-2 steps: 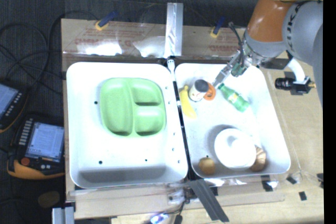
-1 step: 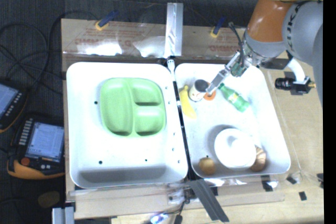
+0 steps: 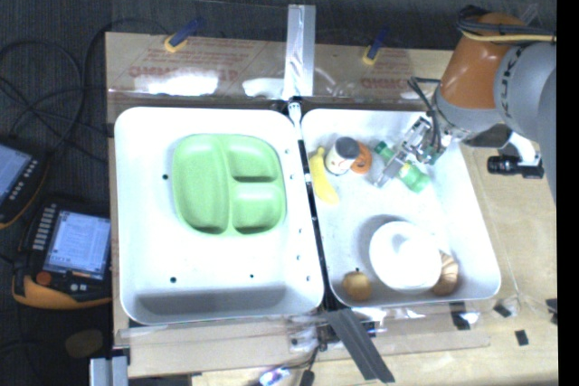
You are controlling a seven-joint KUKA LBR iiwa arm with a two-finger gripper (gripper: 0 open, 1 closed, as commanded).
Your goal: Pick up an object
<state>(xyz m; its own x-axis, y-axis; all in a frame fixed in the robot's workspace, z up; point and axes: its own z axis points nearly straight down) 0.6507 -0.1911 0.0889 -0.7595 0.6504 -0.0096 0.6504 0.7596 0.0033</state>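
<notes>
A green tray [image 3: 227,183] is lying alone in the left bin [image 3: 145,285], while the right bin [image 3: 479,267] is crowding a banana [image 3: 321,177], a jar [image 3: 343,155], a white bowl [image 3: 404,254] and a green object [image 3: 412,175]. The jaws [image 3: 404,154] are hovering at that green object, the likely target; their state cannot be told.

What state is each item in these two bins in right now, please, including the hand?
Green divided tray: lying flat in the left bin, compartments bare.
White bowl: upside down in the right bin.
Banana: lying along the right bin's left wall.
Green object: lying under the hand.
Hand: low over the green object; grip unclear.
</notes>
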